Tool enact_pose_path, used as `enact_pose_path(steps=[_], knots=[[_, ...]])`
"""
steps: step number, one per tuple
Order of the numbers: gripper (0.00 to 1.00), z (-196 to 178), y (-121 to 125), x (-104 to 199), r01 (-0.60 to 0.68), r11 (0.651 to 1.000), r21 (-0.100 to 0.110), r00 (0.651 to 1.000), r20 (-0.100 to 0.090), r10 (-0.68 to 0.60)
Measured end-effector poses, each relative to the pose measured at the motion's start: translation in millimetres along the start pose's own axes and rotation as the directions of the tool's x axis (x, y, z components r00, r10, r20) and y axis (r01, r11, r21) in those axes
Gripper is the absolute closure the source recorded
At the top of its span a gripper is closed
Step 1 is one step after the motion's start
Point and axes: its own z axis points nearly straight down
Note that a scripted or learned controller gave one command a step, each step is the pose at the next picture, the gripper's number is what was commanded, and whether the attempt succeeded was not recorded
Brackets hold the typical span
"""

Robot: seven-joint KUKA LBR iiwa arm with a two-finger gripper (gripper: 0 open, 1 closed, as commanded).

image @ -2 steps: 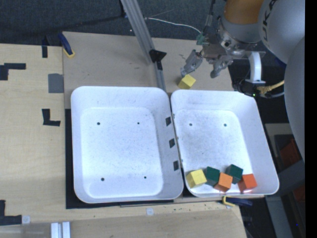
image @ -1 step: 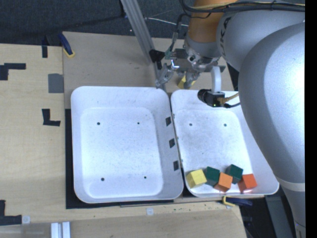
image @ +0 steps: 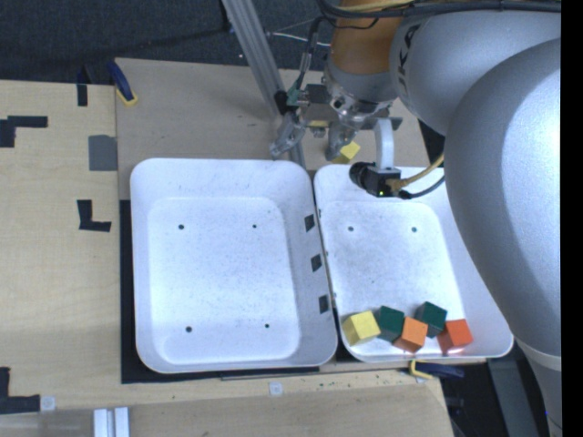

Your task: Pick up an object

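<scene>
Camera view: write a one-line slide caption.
End effector raised above the bins' far edge, yellow block between its fingers; five blocks remain in the right bin.

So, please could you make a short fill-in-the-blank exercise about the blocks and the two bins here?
1. The blocks lie in the ___ bin.
2. The block nearest the left bin is ___.
3. The gripper holds a small ___ block between its fingers.
4. The two green blocks sit among ___ orange blocks.

Missing words: right; yellow; yellow; two
</scene>
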Motion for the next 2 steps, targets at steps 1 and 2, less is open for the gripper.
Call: enact_pose_path(steps=[1, 2], knots=[[0.00, -24.5, -25.0, -53.7, -0.008, 1.000, 0.000, 1.000, 0.002, 0.008], [0.00, 71.5, 16.5, -71.1, -0.005, 1.000, 0.008, 1.000, 0.003, 0.005]])
